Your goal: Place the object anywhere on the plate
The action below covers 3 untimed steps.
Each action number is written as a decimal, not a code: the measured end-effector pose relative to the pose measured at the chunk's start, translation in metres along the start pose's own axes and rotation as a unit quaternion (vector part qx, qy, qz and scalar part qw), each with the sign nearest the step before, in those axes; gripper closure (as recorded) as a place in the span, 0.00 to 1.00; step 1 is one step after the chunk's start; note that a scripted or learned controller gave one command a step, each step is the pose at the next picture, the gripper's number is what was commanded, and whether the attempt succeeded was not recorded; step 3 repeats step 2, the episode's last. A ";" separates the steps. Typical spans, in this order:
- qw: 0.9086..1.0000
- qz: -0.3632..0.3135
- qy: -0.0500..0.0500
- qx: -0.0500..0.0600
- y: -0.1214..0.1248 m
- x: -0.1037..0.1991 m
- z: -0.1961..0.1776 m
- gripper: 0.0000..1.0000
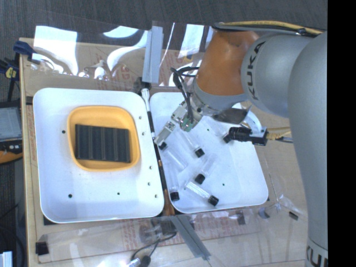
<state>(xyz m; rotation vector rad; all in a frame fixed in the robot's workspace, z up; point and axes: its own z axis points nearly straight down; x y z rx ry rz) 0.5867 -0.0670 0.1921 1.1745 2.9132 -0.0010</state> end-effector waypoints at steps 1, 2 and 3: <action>1.000 0.005 0.002 0.001 0.008 0.145 0.001 0.00; 0.991 -0.133 0.000 0.000 0.054 0.080 -0.054 0.00; 0.991 -0.133 0.000 0.000 0.054 0.080 -0.054 0.00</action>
